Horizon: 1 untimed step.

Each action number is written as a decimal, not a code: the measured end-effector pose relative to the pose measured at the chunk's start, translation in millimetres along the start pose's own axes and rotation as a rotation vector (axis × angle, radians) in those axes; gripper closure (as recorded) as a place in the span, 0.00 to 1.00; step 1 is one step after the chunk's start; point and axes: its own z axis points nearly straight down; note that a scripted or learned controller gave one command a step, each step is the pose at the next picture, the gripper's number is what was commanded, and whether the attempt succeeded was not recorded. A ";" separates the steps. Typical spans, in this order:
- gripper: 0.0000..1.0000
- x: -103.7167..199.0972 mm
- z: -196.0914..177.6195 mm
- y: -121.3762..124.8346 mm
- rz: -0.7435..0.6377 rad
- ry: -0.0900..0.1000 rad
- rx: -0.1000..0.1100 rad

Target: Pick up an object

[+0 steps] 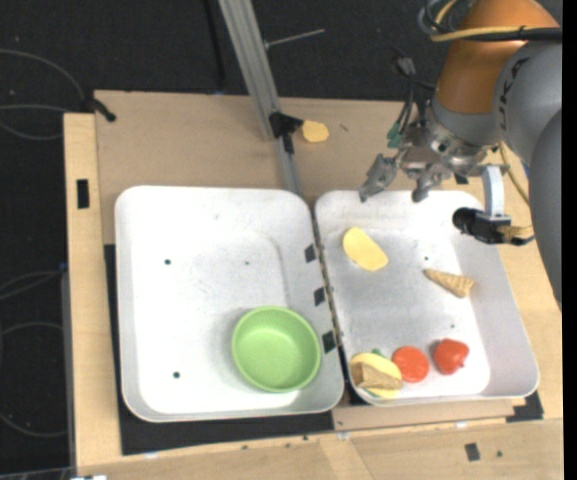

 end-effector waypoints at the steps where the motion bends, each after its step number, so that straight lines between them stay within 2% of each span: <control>1: 0.00 1.3 49.9 8.7 -0.003 0.000 0.001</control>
